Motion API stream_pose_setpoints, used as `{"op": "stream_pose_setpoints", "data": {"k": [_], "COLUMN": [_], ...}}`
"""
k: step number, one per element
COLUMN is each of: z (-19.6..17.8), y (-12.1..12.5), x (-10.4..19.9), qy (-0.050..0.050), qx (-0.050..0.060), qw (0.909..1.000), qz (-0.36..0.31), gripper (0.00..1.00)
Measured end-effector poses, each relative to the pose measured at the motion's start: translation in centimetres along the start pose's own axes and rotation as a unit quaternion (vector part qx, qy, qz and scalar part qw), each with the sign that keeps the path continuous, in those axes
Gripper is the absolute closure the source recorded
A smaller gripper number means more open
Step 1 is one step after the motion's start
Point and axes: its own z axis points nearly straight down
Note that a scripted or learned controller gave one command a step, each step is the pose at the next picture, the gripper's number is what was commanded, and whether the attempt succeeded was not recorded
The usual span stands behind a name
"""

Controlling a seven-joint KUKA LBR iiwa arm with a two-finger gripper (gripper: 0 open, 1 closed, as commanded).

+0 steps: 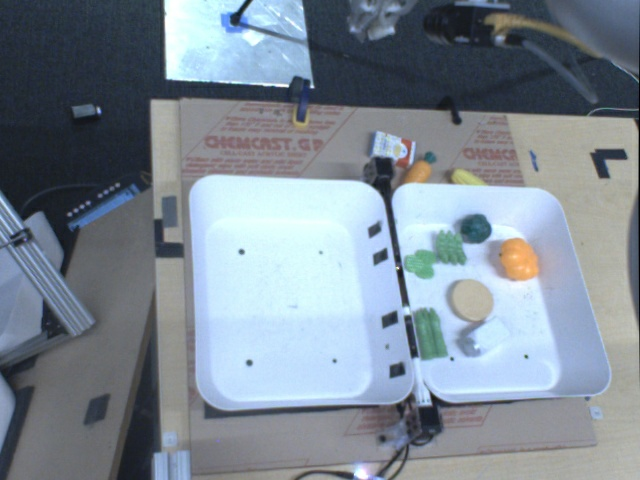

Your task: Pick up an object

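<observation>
Table [250, 133]: brown board with red lettering, bearing two shallow white bins side by side.
Left bin [290, 293]: white, set against the right bin along a dark hinge line with small clips.
Right bin [565, 298]: white, holds all the loose items listed below.
Arm [600, 3]: pale grey body at the top right corner, above the table's far edge.
Tool [378, 13]: hangs blurred at the top centre, beyond the bins and well apart from every item; cannot tell whether it is open or closed, and nothing is seen in it.
Orange fruit [518, 258]: right part of the right bin, near the far wall.
Tan disc [470, 299]: middle of the right bin, below and left of the orange fruit.
Dark teal lump [476, 228]: far part of the right bin.
Green bundle [431, 332]: by the hinge side, near part of the right bin.
Green leafy pieces [436, 254]: between the teal lump and the hinge.
Grey-white block [483, 339]: just below the tan disc.
</observation>
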Motion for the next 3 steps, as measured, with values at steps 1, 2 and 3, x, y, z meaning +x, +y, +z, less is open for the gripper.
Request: {"op": "stream_pose_setpoints", "data": {"k": [1, 2, 3], "z": [0.0, 0.0, 0.0], "y": [0.0, 0.0, -1.6], "x": [2.5, 5.0, 6.5], "qy": [0.000, 0.000, 0.000], "qx": [0.000, 0.000, 0.001], "qw": [1.0000, 1.0000, 1.0000], "qz": [0.000, 0.000, 0.000], "gripper": [1.00, 1.00, 1.00]}}
